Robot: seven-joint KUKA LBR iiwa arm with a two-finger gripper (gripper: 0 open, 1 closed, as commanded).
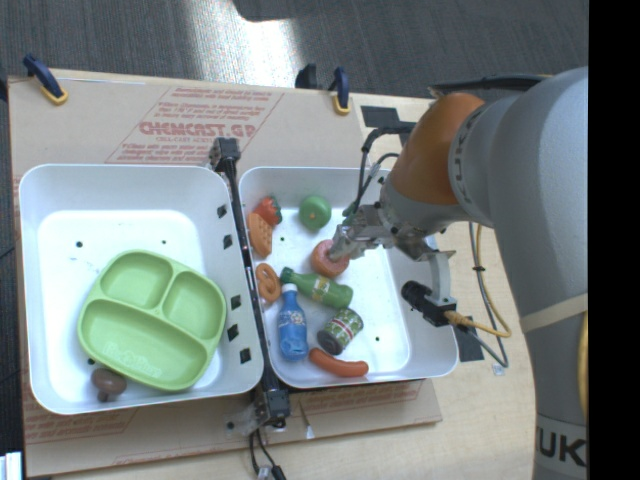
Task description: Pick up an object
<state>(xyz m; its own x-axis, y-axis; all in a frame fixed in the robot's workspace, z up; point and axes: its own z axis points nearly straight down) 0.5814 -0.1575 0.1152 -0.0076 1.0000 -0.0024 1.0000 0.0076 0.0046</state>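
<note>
Hovering tool (345, 240) over right bin (425, 353), pink donut (325, 259) touching its tip, finger state unclear

Bench (150, 118), topped with a brown board bearing red print. Two shallow white bins lie side by side on it: left bin (40, 268) and right bin (400, 353), touching along a black divider. Blue clamps (45, 78) grip the board's far edge.

arm (520, 168): cut off right and bottom | gripper (343, 243): tips blurred; grasp unclear
</note>
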